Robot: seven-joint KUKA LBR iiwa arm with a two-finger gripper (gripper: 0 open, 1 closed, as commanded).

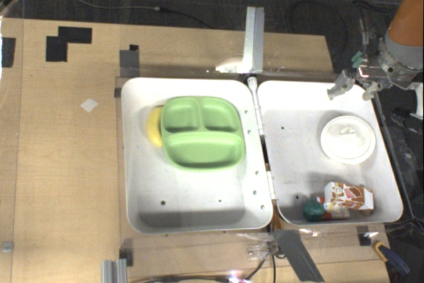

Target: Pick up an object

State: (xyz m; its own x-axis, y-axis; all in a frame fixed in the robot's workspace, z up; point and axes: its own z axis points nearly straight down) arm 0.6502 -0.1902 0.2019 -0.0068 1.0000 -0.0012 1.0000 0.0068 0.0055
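**While the claw is hanging open over the far corner, every object is still lying in the bins**

Because the arm [405, 26] is reaching in from the right, the gripper [353, 90] is sitting over the far right corner of the right bin [291, 109]. Its two prongs are standing apart with nothing between them, so it is carrying nothing. That spread suits a descent onto something.

The candidates are lying where they are easiest or hardest to take. In the right bin, a white round dish [348, 138] is resting flat near the right wall and is nearest the claw. Being low and wide, it is probably offering little for two prongs to close on. Along the near wall a small printed carton [349, 199] is lying on its side, touching a dark green lump [313, 210] at its left end. The wall and this crowding are likely leaving little room for a prong on either side.

In the left bin [142, 195] a green divided plate [202, 132] is sitting face up. It is partly covering a yellow object [154, 127], which is peeking out at its left edge. Both are well apart from the claw, beyond the ridge between the bins.

The pick is not yet begun, and which object is being aimed at cannot be told from this pose.
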